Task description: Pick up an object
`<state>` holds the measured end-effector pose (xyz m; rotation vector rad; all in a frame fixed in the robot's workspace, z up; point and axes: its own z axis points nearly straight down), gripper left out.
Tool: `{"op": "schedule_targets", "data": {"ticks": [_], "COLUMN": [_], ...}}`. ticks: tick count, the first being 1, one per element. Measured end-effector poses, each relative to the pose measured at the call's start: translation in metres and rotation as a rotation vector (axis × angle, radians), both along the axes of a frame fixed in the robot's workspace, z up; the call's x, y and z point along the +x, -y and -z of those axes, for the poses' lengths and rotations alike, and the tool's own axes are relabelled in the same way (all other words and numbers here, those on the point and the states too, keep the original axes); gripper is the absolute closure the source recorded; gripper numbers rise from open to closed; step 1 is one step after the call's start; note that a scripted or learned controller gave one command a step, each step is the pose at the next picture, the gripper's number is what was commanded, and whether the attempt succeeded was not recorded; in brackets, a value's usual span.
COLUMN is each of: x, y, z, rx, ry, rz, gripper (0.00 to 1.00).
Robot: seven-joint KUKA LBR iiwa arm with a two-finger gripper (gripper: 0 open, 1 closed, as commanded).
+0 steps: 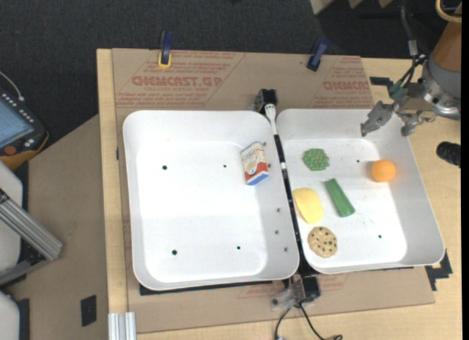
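Observation:
The right bin holds a green round broccoli-like piece, an orange ball, a green stick, a yellow lemon-shaped piece and a chocolate-chip cookie. A small red, white and blue carton lies at the right side of the left bin. My gripper hangs over the far right corner of the right bin, above and behind the orange ball. Its fingers are spread open with nothing between them.
Both bins rest on a cardboard sheet clamped at the back by two clips. A black divider bracket sits between the bins. Dark carpet lies beyond the bench.

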<state>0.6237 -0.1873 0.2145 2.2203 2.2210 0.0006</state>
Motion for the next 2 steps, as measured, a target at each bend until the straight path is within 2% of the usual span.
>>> {"op": "schedule_targets", "data": {"ticks": [1, 2], "x": [-0.044, -0.077], "y": [-0.021, -0.084], "z": [0.045, 0.089], "rx": [0.004, 0.005], "ry": [-0.009, -0.009], "rz": [0.001, -0.003], "gripper": [0.00, 0.00]}}
